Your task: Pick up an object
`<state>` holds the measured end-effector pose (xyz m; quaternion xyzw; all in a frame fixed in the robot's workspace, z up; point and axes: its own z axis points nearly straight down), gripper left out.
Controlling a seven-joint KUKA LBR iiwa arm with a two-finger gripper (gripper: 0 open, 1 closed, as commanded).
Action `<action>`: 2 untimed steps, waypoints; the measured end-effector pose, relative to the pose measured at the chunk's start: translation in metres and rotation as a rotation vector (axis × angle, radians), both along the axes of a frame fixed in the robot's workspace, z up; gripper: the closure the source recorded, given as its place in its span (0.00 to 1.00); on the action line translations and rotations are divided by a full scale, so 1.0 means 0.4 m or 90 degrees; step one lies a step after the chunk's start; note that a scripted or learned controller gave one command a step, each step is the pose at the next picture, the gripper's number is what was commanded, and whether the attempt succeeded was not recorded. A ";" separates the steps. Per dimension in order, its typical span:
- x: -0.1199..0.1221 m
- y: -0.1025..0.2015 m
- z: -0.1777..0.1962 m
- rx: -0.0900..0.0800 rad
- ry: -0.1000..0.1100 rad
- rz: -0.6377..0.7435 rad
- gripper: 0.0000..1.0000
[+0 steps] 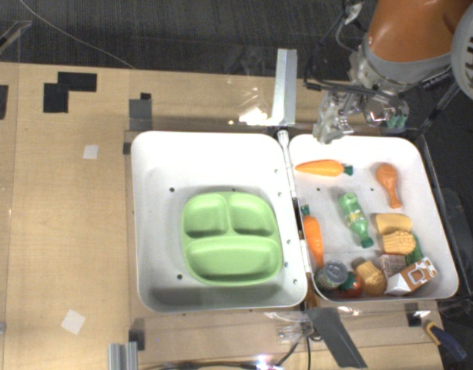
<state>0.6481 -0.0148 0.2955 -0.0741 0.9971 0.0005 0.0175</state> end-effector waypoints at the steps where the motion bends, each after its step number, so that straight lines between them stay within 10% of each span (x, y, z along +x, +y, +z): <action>1: 0.005 0.002 0.034 0.001 -0.007 0.001 1.00; 2: -0.135 0.181 -0.027 0.001 0.017 -0.065 1.00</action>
